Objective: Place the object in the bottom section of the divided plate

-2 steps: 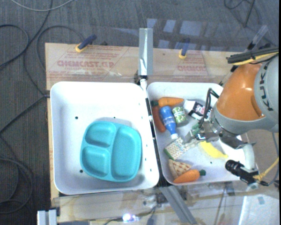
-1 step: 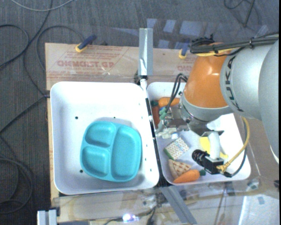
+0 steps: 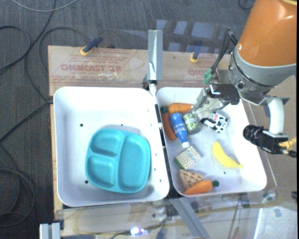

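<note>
**Gripper low over the cluttered right bin, plate waiting in the left**

Camera view: Two shallow white bins with smooth, glossy walls sit side by side on a brown board. In the left bin [image 3: 70, 133] lies the divided plate [image 3: 119, 159], a rounded turquoise plastic dish moulded into three sections by raised ridges, two smaller ones on its left and one large one on its right. Nothing rests on it.

The right bin [image 3: 254, 178] holds the loose objects. A blue bottle [image 3: 179, 127] with a white cap lies on its side beside a long orange carrot [image 3: 168, 126] pressed against the bin's left wall; a second, stubbier orange piece [image 3: 180, 108] lies near the top. A curved yellow banana [image 3: 224, 156] rests on the bin floor to the right. Near the front edge are a pale, cross-hatched block [image 3: 188, 157], a brown waffle-textured wedge [image 3: 189, 176] and another carrot [image 3: 200, 185] with a dark green tip. A small green can [image 3: 191, 122] and a black-and-white spotted toy [image 3: 218, 122] lie just under the gripper.

The gripper [image 3: 205, 112], pale metal beneath the arm's grey and orange shell, hangs low over that cluster. Whether it has closed on anything I cannot tell.
</note>
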`<state>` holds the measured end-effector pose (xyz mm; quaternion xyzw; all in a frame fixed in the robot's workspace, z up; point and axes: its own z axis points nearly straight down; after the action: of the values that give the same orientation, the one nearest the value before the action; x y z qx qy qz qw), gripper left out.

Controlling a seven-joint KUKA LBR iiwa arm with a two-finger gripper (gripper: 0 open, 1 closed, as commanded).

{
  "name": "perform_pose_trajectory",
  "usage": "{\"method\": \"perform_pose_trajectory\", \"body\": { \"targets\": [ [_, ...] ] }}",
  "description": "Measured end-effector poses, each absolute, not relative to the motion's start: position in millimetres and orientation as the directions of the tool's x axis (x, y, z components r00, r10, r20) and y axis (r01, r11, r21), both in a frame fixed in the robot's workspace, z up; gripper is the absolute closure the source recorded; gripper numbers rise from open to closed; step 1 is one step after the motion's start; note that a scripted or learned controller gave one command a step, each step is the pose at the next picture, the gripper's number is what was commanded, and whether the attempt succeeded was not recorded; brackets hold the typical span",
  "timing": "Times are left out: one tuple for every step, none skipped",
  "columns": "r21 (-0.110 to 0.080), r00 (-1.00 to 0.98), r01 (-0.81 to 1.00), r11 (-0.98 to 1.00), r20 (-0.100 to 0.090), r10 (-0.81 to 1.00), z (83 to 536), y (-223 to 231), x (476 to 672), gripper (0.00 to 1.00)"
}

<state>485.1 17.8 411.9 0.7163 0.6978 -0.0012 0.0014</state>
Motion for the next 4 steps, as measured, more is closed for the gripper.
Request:
{"method": "perform_pose_trajectory", "body": {
  "targets": [
    [0.001, 0.331, 0.944, -0.331, -0.004, 0.944, 409, -20, 484.9, 1.0],
    [-0.004, 0.07, 0.998, -0.07, -0.001, 0.998, 272, 11, 485.7, 1.0],
    [-0.006, 0.036, 0.999, -0.036, 0.0, 0.999, 182, 32, 482.8, 1.0],
    [-0.002, 0.367, 0.93, -0.367, -0.006, 0.93, 299, 43, 553.0, 1.0]
  ]
}}
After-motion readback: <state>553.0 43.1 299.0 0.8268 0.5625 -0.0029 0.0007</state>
